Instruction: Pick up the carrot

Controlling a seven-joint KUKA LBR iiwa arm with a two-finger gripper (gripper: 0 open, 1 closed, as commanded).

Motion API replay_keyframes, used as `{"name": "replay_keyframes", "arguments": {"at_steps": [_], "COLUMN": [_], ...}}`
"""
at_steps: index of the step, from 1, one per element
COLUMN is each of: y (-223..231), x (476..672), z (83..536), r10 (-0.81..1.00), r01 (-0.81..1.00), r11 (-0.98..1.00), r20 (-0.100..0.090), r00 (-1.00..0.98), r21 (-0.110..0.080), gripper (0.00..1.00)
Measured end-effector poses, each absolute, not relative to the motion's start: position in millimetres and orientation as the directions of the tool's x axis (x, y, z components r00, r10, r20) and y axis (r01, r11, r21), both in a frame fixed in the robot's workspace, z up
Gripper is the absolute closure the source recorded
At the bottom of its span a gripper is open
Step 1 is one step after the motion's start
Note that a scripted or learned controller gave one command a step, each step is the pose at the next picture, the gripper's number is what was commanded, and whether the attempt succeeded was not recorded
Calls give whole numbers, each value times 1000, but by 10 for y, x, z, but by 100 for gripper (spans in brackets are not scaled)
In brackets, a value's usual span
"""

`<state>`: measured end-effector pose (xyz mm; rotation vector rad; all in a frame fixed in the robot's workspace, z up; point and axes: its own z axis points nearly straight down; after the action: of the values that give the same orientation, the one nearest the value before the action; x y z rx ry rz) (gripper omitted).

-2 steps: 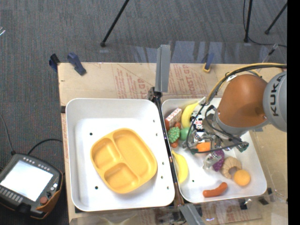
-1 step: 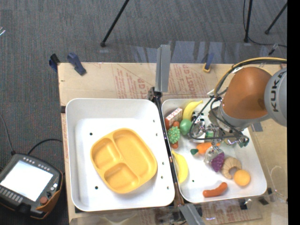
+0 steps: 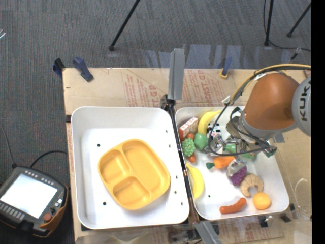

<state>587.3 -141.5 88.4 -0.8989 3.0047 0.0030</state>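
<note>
Looking at the right bin (image 3: 282, 187), we see the carrot (image 3: 222, 162) at its middle, just under the gripper (image 3: 223, 144); whether the gripper is clenched or released we cannot tell. We judge it must descend straight, avoiding the purple grapes (image 3: 237, 175). We count two bins, two bananas, one yellow tray (image 3: 133, 173).

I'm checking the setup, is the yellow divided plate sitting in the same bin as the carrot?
No, the yellow plate lies in the left bin, while the carrot lies in the right bin.

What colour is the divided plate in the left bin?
Yellow: the divided plate shows plainly in the camera view.
</note>
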Motion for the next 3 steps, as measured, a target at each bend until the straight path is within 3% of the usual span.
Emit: {"name": "replay_keyframes", "arguments": {"at_steps": [1, 2, 3], "y": [-1337, -1537, -1107], "x": [5447, 5592, 5398], "z": [869, 874, 871], "r10": [-533, -327, -388], "r01": [-533, -327, -388], "r11": [846, 945, 922], "r20": [-1, -2, -1], "r00": [-846, -945, -922], "r21": [3, 2, 3], "gripper": [0, 0, 0]}}
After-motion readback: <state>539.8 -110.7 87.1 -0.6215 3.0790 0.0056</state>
